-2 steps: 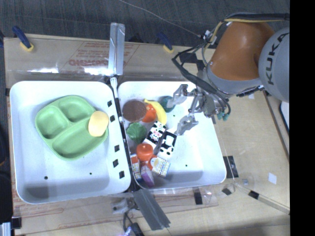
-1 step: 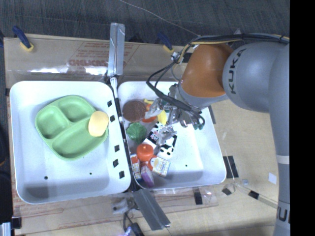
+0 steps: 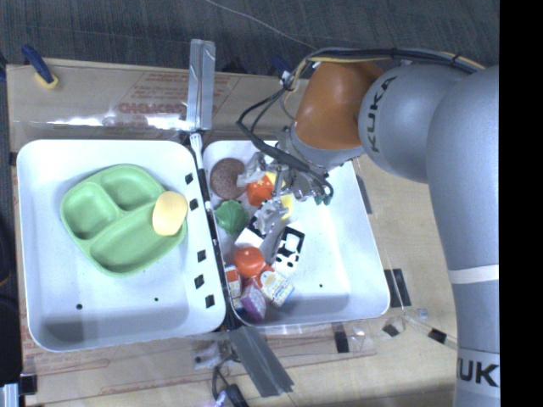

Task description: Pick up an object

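Because the arm [image 3: 399, 117] reaches in from 3 o'clock, its orange band [image 3: 335, 104] sits above the right bin [image 3: 339, 253] and the hand [image 3: 273, 214] comes down into the heap along that bin's left wall. I cannot tell if the hand is open or closed (the wrist and cables cover most of it), and nothing is seen clearly held in it.

The things to pick are crowded at 9 o'clock in the right bin, probably since they slide to the low side: a brown disc [image 3: 226, 176] at the top, an orange piece [image 3: 260, 191] beside it, a green ball [image 3: 231, 216] under that, a red ball [image 3: 249, 259] lower, and small packets [image 3: 267, 291] at 7 o'clock.

The left bin [image 3: 51, 303] holds a green tray [image 3: 110, 219] with a yellow egg [image 3: 170, 213] on the tray's 3 o'clock edge, well apart from the hand. I judge the grasp is being tried in the heap, not yet done.
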Controlling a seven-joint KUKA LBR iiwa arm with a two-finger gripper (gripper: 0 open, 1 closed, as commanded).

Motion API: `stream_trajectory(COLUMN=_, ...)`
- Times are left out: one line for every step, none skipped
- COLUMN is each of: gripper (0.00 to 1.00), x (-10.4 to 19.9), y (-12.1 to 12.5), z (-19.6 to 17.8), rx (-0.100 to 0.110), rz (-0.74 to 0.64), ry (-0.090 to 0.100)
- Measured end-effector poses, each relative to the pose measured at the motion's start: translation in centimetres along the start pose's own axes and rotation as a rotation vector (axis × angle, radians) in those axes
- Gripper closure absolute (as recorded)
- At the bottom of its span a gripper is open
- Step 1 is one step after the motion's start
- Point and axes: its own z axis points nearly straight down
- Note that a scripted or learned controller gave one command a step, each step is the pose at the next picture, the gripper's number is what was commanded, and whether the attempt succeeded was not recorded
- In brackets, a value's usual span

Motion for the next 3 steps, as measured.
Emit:
stream_trajectory(gripper=0.00, x=13.6, y=1.0, z=0.9, rx=-0.005, rz=0.147, ry=0.008)
stream_trajectory(gripper=0.00, x=-0.2, y=2.1, z=1.5, rx=-0.008, rz=-0.149, ry=0.010)
stream_trajectory(gripper=1.00, x=-0.3, y=2.1, z=0.4, rx=-0.007, rz=-0.151, ry=0.007)
